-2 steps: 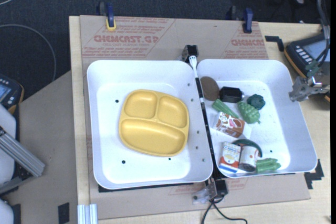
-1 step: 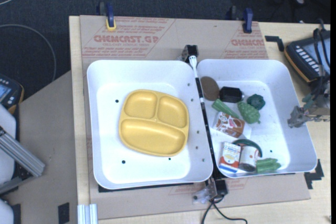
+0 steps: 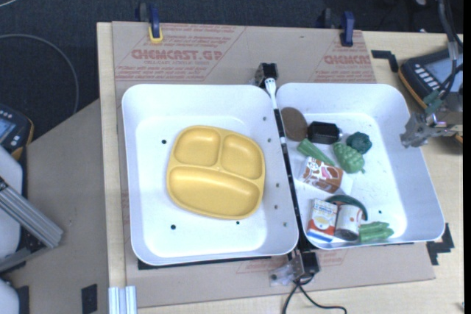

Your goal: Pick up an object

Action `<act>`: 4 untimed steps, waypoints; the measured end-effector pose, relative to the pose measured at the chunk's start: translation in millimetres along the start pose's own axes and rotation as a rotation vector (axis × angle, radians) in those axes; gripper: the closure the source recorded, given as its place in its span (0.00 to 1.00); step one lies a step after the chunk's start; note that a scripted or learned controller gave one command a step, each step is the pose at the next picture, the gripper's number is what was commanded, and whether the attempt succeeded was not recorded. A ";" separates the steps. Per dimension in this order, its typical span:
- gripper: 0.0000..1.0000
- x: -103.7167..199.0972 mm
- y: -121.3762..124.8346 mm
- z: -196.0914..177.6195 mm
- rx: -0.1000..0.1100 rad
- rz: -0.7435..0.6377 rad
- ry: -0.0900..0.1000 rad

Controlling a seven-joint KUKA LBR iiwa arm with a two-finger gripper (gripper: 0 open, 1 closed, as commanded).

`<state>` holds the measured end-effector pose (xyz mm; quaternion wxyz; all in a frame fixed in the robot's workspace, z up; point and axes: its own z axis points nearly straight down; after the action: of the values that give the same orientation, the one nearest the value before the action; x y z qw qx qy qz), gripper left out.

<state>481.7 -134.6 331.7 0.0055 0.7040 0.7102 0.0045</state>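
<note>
Camera view, slanting down on counter (image 3: 88,158) carrying left bin (image 3: 140,158) and right bin (image 3: 412,187), butted side by side. Board (image 3: 221,48) beneath, pinned by clamps (image 3: 154,29) at the far edge, probably to stop any sliding during grasps.

Left bin: yellow tray (image 3: 217,173), flat and centred, well apart from the walls. Broad and shallow, so likely awkward to pinch.

Right bin: clutter bunched toward the left wall and near corner. Brown oval (image 3: 294,123) against the dividing rim, black block (image 3: 322,132) just beside. Dark green lump (image 3: 359,142) next to paler green pieces (image 3: 348,157). Red-and-white packet (image 3: 321,175) lying flat below those. Carton (image 3: 324,220) and can (image 3: 351,220) touching in the near corner, green pods (image 3: 375,232) alongside. Small items, probably the easier picks.

Gripper (image 3: 421,130) hanging over the right bin's right rim, apart from every item, nothing visibly held. Spread or pressed together: cannot tell at this size.

Judged stage: approach, no object picked yet. Right half of that bin bare, so a reach leftward across it needed next.
</note>
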 end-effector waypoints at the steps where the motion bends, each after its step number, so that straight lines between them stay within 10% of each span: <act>1: 1.00 -83.9 -6.7 119.5 0.021 0.016 0.002; 3: 1.00 60.0 0.1 -61.9 0.002 -0.001 0.001; 4: 1.00 -25.9 6.5 52.5 0.025 0.018 0.001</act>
<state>489.2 -160.5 279.4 -0.0038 0.7102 0.7040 -0.0040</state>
